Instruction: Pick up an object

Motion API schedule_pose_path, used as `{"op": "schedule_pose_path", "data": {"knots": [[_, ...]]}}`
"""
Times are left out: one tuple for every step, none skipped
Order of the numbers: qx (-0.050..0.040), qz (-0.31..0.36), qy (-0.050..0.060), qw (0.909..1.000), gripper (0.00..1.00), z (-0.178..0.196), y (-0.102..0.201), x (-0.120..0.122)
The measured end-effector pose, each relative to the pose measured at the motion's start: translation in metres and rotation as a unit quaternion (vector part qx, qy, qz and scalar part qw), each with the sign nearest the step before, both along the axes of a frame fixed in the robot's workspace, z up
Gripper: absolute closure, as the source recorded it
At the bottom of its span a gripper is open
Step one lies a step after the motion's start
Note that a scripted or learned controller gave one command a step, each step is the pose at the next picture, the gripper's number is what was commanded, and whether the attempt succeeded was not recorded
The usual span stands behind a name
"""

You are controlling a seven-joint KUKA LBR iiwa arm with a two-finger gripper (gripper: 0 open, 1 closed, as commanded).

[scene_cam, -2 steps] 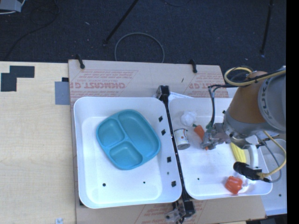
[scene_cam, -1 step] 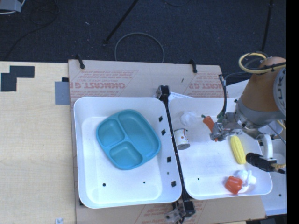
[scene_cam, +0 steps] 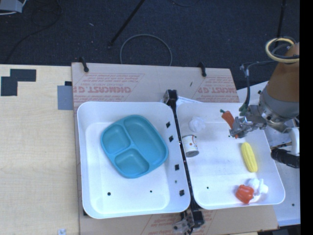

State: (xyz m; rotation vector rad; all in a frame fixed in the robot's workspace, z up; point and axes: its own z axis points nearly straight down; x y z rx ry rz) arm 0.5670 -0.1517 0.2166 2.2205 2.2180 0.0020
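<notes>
My gripper [scene_cam: 238, 129] hangs low over the right bin [scene_cam: 215, 199], near its far right wall. A small orange-red carrot-like piece [scene_cam: 227, 117] lies just left of it, touching or nearly touching the gripper's tip. A yellow corn cob [scene_cam: 249, 156] lies a little in front of the gripper. A red and white toy [scene_cam: 247, 192] sits in the bin's near right corner. A small white can [scene_cam: 190, 146] lies on its side by the divider, with a clear plastic piece [scene_cam: 197, 125] behind it.
The left bin [scene_cam: 98, 199] holds a blue divided plate [scene_cam: 133, 145]. A black clip rail [scene_cam: 178, 151] runs between the bins. The grey arm with its orange band [scene_cam: 283, 80] stands over the right edge. Cables [scene_cam: 286, 156] lie right of the bin.
</notes>
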Motion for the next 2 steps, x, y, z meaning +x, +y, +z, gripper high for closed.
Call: {"op": "schedule_pose_path", "data": {"knots": [[0.0002, 0.001, 0.000, 1.0000, 1.00, 0.042, -0.001, 0.000], [0.0016, 0.002, 0.003, 1.0000, 1.00, 0.045, 0.053, 0.001]]}}
